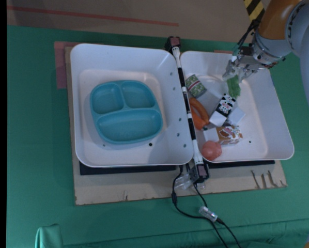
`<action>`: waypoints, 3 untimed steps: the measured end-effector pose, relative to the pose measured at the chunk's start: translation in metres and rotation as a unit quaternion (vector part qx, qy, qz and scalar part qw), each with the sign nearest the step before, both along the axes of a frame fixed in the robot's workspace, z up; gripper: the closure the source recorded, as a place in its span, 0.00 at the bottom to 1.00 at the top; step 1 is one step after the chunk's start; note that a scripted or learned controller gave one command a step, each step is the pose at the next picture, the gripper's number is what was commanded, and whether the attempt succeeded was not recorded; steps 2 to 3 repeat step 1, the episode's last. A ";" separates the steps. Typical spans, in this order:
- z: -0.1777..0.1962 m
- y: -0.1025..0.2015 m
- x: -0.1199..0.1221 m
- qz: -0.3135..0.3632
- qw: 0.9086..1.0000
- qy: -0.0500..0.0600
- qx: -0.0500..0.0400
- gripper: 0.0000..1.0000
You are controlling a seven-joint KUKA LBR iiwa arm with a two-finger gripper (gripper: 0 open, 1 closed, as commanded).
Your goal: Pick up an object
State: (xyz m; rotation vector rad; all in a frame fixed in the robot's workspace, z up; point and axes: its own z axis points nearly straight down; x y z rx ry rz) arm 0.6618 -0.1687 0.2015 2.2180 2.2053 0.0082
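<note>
Reaching in over the far side of the right bin (278, 133), the gripper (237, 74) hangs above a green object (233, 88) that lies just beyond the cluster of items; whether the claw is released or clenched cannot be told at this resolution, and nothing can be confirmed as held. The green object sits directly beneath the gripper, which suggests it is the intended pick, likely chosen because it lies at the edge of the pile with bare bin floor on its far and right sides. Adjacent to it, toward the near side, a black-and-white patterned carton (225, 106) leans against a white block (236, 116); this carton appears to touch or nearly touch the green object and is the most probable obstruction to a clean descent. Further items crowd the divider side: a green-labelled can (195, 86), an orange carrot-like piece (198, 114), a small printed box (229, 134) and a reddish round fruit (212, 149). None of these stands between the gripper and its target. The left bin (92, 61) holds a blue divided plate (125, 111), well apart from the work area. A central rail (188, 119) separates the two bins.
</note>
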 end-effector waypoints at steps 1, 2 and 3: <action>0.097 0.015 -0.031 0.001 1.000 0.004 0.002 1.00; 0.097 0.015 -0.031 0.001 1.000 0.004 0.002 1.00; 0.097 0.015 -0.031 0.001 1.000 0.004 0.002 1.00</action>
